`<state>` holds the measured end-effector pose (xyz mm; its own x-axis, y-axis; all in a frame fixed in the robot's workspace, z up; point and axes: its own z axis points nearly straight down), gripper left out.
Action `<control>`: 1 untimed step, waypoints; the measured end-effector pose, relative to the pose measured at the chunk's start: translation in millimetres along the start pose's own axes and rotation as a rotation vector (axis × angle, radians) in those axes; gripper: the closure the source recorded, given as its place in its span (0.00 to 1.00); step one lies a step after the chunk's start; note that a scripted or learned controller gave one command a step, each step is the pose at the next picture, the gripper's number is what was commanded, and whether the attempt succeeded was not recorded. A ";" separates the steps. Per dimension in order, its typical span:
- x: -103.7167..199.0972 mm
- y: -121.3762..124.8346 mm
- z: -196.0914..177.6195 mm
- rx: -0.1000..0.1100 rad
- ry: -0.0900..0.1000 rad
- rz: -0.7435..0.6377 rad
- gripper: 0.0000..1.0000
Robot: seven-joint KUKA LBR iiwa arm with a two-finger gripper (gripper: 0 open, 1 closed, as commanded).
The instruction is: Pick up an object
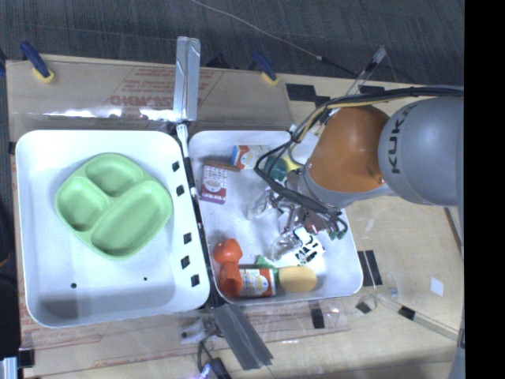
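Camera view: grey arm (418,152) with glossy orange band over right bin (237,144). Metallic tool (286,221) low inside; grip state impossible to tell. Below it: yellow rounded object (298,279), bottle (251,281) lying flat, orange-red piece (227,252). Small reddish carton (214,182) near divider. Left bin (47,212): smooth green three-compartment plate (114,204).

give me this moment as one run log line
pincer: low in right bin | grasp: unconfirmed | nearest: orange bottle | left bin: green plate

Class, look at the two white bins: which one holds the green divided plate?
The left bin holds the green divided plate. The right bin instead holds small items, such as a red-capped bottle and a small box, with the gripper over it.
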<state>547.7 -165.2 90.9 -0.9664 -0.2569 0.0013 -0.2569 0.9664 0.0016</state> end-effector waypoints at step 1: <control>66.6 -15.0 -1.9 0.001 -0.004 0.391 0.00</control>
<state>487.2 -196.8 92.9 -0.9914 0.1306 -0.0022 0.1306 0.9914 0.0012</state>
